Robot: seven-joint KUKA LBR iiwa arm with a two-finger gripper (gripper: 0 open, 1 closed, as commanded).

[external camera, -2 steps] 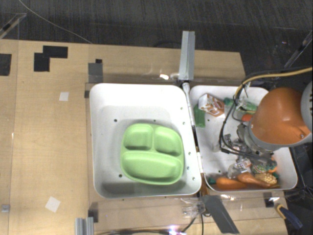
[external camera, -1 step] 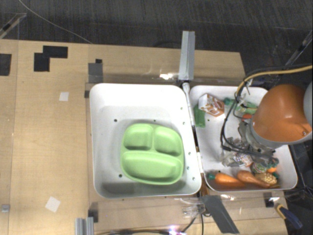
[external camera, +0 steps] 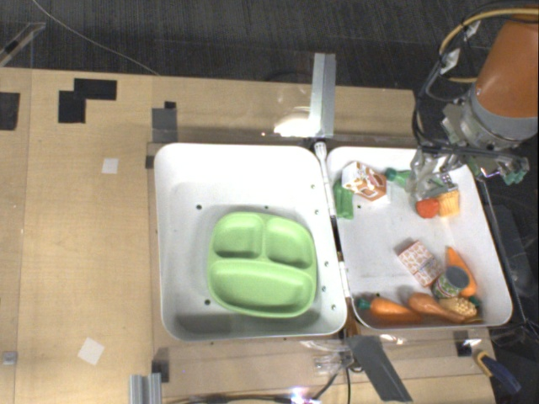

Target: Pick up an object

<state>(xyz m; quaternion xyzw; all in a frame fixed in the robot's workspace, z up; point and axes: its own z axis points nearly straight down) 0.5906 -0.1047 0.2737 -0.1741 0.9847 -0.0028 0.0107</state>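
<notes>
Sitting near the back right of the right bin, a red-orange toy lies touching a small orange block, directly under the gripper. Whether the fingers are open or closed cannot be told, and nothing is visibly held. Left of it lie a printed packet and a green piece; toward the front, a patterned card, a carrot and other toy food. The left bin holds a green divided tray; both bins sit on the table.
</notes>
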